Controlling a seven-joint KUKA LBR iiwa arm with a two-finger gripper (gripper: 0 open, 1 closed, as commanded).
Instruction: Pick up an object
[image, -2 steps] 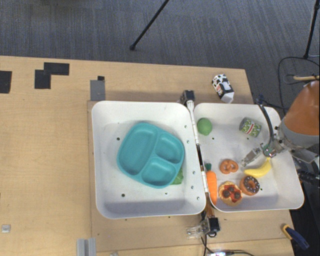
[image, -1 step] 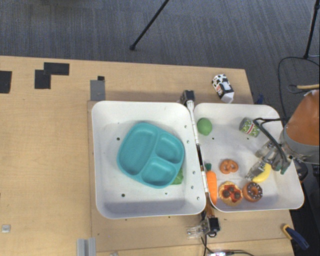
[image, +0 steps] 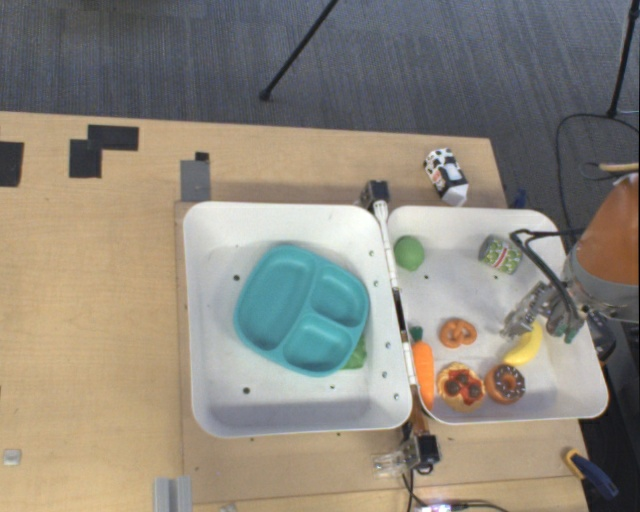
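Observation:
The right bin holds several toy foods. A yellow banana lies near its right side, with my gripper hanging right over its upper end. A chocolate donut and a round fruit tart sit along the near wall. A pretzel lies mid-bin and an orange carrot rests against the left wall. A green ball and a green can are at the far side.
The left bin holds a teal divided plate with a green item peeking from under its near right corner. A black-and-white carton stands on the bench beyond the right bin. Black cables loop from the wrist.

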